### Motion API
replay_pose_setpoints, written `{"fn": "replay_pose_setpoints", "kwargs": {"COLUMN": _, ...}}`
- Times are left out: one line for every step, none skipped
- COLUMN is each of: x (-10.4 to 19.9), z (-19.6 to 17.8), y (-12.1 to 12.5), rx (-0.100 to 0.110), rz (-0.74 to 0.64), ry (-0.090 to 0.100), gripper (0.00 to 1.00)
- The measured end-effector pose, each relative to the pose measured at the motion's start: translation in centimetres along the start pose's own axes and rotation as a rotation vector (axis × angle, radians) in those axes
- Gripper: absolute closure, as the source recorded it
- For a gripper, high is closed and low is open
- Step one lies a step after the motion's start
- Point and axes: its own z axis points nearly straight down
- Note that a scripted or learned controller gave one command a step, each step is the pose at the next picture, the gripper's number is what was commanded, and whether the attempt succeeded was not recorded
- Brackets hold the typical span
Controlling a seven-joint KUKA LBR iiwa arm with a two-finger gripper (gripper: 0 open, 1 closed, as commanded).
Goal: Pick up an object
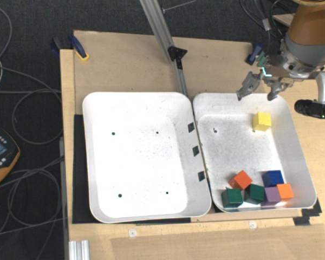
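Note:
My gripper [258, 91] hangs over the far edge of the right bin [223, 150], fingers spread open with nothing between them. A yellow block [261, 121] lies alone in the far part of that bin, just below and slightly right of the gripper. At the near right corner several blocks huddle together: an orange-red one [241, 180], a dark green one [233, 197], another green one [255, 192], a blue one [272, 178], a purple one [272, 195] and an orange one [285, 191].
The left bin [135, 156] sits beside the right one, joined by black clips [195, 150]. A slanted metal rail [161, 31] crosses the bench at the back. Cables lie on the floor to the left.

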Motion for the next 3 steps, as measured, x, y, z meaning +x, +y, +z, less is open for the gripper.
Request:
{"fn": "replay_pose_setpoints", "kwargs": {"x": 0.0, "z": -0.3, "y": 0.1, "rx": -0.004, "rz": -0.001, "ry": -0.001, "gripper": 0.0}}
{"fn": "replay_pose_setpoints", "kwargs": {"x": 0.0, "z": 6.0, "y": 0.5, "rx": 0.002, "rz": 0.001, "ry": 0.0, "gripper": 0.0}}
{"fn": "replay_pose_setpoints", "kwargs": {"x": -0.5, "z": 11.5, "y": -0.5, "rx": 0.002, "rz": 0.001, "ry": 0.0, "gripper": 0.0}}
